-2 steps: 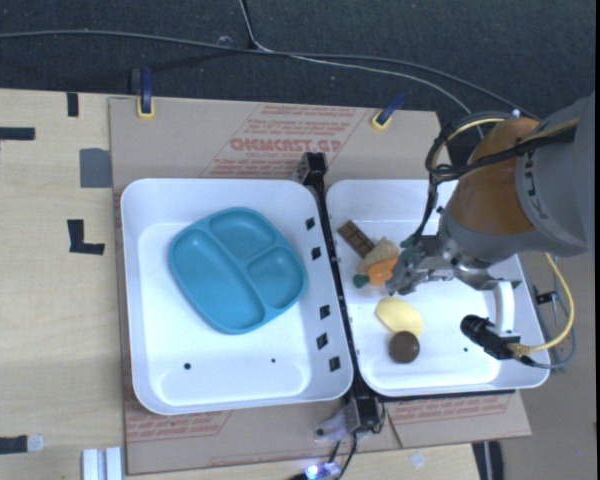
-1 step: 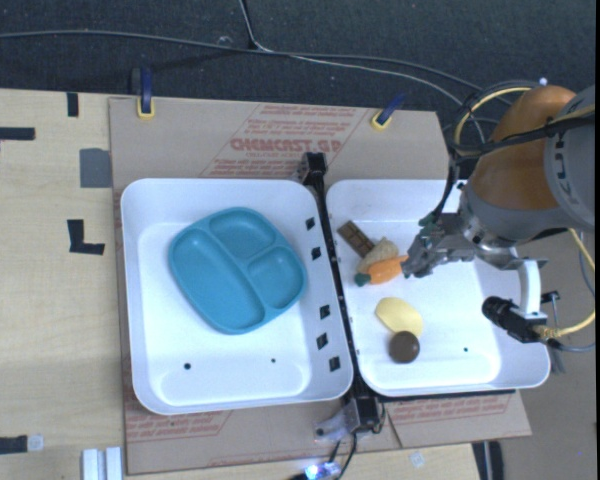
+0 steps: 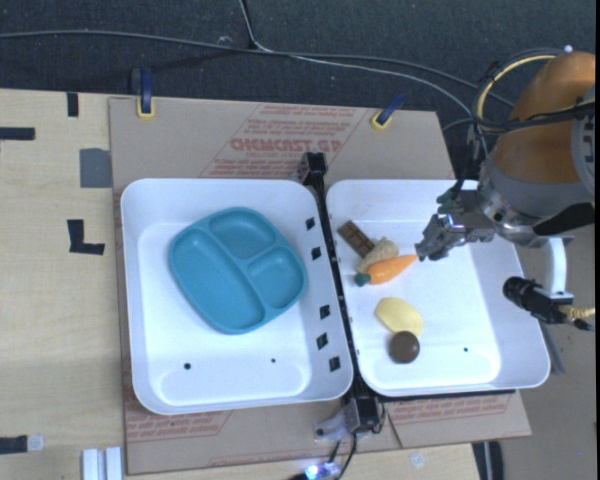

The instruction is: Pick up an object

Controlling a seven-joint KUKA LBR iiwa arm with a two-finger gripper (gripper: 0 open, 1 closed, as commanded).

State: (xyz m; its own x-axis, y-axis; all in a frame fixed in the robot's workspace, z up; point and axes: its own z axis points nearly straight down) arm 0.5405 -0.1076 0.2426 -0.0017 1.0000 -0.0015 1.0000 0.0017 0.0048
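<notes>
Orange and tapered, a small toy carrot [image 3: 390, 268] lies on its side in the right-hand white bin [image 3: 480, 368], toward the bin's upper left, its thin end pointing right and a dab of green at its blunt left end. It looks like light, hard plastic: stiff, smooth and likely to roll or skid if pinched off-centre, so the thick middle, across its width, seems the safest place to take hold.

Touching its upper left edge is a pale, lumpy item [image 3: 380, 251], and just beyond that a brown rectangular block [image 3: 355, 236]. Nearer the viewer, apart from the carrot, sit a yellow rounded piece [image 3: 398, 315] and, just below it, a dark brown ball [image 3: 404, 347].

Just beside the carrot's thin tip hangs the gripper [image 3: 432, 245], reaching in from the right on a grey arm with an orange band. Whether it is spread or closed cannot be told from this angle, and nothing is visibly held.

Across the central divider, the left bin [image 3: 150, 368] holds a blue compartment plate [image 3: 238, 268].
</notes>
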